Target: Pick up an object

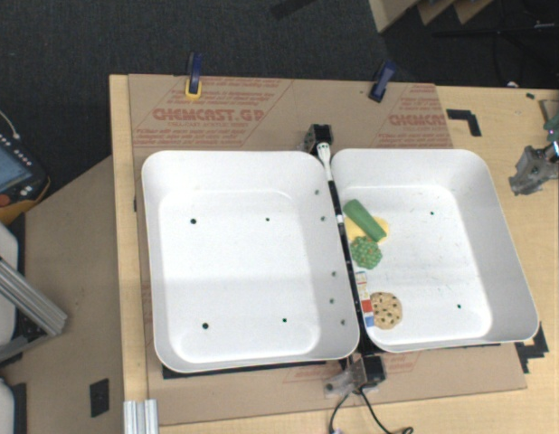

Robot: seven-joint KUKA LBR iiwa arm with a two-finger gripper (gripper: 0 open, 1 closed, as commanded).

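Several small objects lie along the left wall of the right bin (460, 242). A green oblong block (364, 220) rests partly on a yellow piece (356, 232). Just below them sits a green round textured item (366, 255). Nearer the front are a chocolate-chip cookie (385, 310) and a small red and white item (366, 306) against the wall. My gripper (531, 168) shows as a small grey shape at the right edge of the view, outside the right bin's far right corner and well away from the objects.
The left bin (171, 269) stands beside the right one on a brown cardboard sheet (261, 107). Two blue clamps (194, 70) (383, 80) hold the sheet's far edge. A black divider strip (336, 215) runs between the bins.
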